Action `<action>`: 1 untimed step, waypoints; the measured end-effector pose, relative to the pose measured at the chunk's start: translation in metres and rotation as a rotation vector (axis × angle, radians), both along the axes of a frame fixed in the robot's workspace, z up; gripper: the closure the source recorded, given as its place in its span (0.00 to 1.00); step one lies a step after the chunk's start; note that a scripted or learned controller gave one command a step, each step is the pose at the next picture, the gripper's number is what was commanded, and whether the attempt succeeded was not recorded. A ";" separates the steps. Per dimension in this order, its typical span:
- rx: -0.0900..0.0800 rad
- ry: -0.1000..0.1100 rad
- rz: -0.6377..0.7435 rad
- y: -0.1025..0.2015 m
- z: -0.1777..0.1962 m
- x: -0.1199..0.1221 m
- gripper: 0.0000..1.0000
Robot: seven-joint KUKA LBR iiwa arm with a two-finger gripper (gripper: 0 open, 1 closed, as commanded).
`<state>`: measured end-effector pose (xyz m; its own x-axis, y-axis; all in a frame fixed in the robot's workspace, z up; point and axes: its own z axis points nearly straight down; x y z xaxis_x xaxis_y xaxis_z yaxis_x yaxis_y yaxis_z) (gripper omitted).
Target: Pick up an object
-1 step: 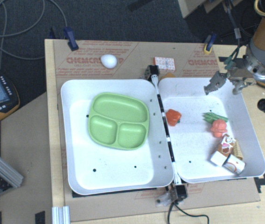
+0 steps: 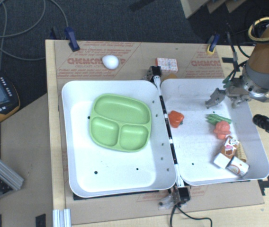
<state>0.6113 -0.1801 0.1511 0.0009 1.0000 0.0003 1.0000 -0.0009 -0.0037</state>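
Green and three-welled, a divided plate (image 2: 121,122) lies in the left white bin (image 2: 77,174), with a white egg-shaped ball (image 2: 110,61) on the cardboard behind that bin. In the right white bin (image 2: 196,169), an orange-red pepper-like toy (image 2: 175,119) sits near the left wall, a red radish-like toy with green leaves (image 2: 220,126) lies further right, and a small carton (image 2: 231,158) rests near the front right corner. The gripper (image 2: 228,99) hangs over the back right of this bin with its fingers (image 2: 215,99) spread apart and nothing between them, just behind the radish-like toy and apart from it.
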 end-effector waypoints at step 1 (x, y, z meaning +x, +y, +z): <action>-0.006 -0.016 0.001 0.009 -0.062 -0.025 0.00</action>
<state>0.5859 -0.1716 0.0892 -0.0003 1.0000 -0.0058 0.9999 0.0004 0.0126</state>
